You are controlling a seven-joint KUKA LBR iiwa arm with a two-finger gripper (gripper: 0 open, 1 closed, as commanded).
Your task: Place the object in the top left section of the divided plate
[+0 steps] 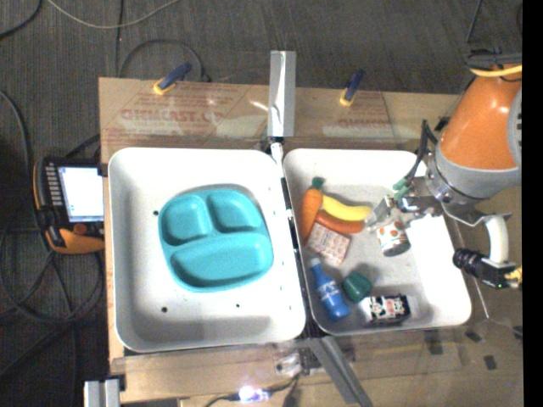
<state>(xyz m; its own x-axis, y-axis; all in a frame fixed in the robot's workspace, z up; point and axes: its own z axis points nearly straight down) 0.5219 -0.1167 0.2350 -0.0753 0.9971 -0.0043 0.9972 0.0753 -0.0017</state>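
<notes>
No legible text — faint board (195, 115) print.

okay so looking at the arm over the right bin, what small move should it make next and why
Probably lower the gripper a little onto the small can just below it and close. The teal divided plate sits in the left bin, while the can, banana and carrot all lie in the right bin. I can't tell if anything is gripped yet.
</notes>
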